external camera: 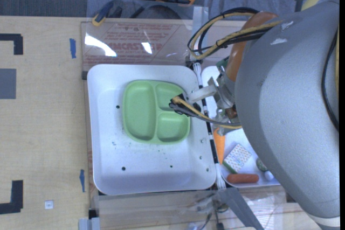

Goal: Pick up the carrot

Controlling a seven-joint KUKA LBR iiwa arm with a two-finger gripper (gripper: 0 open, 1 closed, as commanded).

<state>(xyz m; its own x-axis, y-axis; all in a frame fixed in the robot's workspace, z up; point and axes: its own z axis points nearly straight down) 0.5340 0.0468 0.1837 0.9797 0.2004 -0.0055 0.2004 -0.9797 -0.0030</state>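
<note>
The carrot, orange and tapered, lies at the left edge of the right bin, against the divider between the two bins. My gripper hangs just above the carrot's upper end, largely covered by the bulky grey arm. The arm also hides most of the right bin. Nothing is visibly held.
A green divided plate sits in the left bin. In the right bin, below the carrot, lie a white patterned packet, a red-orange sausage-shaped piece and a small green item.
</note>
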